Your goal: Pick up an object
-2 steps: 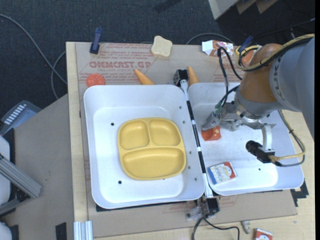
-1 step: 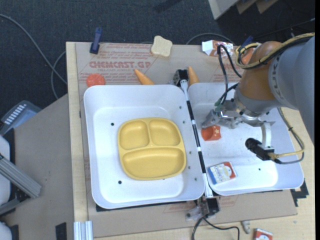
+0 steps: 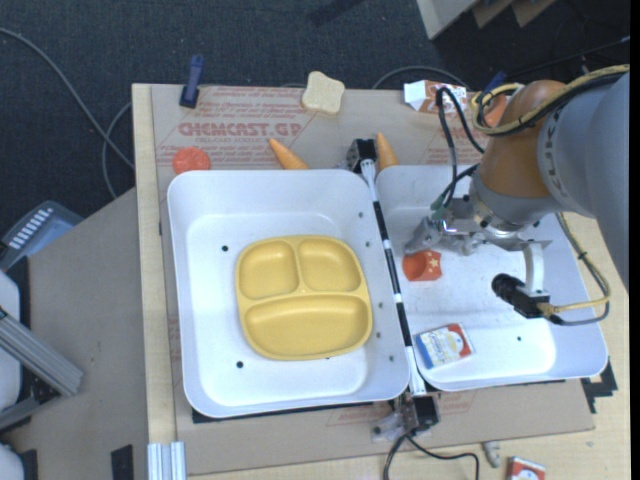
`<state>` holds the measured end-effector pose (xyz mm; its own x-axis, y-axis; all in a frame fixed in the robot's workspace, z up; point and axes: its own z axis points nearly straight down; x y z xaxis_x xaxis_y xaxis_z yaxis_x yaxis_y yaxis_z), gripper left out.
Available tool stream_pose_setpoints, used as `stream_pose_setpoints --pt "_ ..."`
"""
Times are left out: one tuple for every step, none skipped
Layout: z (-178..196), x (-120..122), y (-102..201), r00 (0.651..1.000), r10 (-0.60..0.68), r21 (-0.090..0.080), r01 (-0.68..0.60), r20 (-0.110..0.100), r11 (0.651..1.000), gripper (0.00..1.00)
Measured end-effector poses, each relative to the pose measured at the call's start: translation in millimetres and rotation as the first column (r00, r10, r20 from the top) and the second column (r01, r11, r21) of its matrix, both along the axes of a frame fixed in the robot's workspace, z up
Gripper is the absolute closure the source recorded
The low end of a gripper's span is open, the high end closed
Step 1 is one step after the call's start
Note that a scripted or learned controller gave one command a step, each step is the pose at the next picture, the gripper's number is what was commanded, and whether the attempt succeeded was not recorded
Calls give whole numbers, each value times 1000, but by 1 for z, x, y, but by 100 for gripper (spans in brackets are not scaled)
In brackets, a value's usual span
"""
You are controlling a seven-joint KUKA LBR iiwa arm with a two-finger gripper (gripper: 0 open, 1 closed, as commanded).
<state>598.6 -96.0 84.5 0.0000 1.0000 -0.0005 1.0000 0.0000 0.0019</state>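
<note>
I see the left bin [image 3: 200, 298] holding a yellow divided plate [image 3: 302, 296] near its middle. In the right bin [image 3: 560, 353] lie a small red-orange piece [image 3: 423, 265] by the dividing rim and a white carton [image 3: 443, 345] near the front edge. My claw [image 3: 440, 230] hangs just above the red-orange piece; I cannot tell how wide it stands. Behind the bins, on the tabletop [image 3: 240, 128], sits a bread slice [image 3: 323, 92].
</note>
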Motion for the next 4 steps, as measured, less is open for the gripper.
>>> stream_pose_setpoints --pt "0 -2 5 1000 0 1 0 -2 1000 0" --pt "0 7 0 1000 1 0 -1 0 1000 0" --pt "101 1 76 1000 2 1 -2 0 1000 0" --pt "100 -22 35 1000 -1 0 1 -5 1000 0"
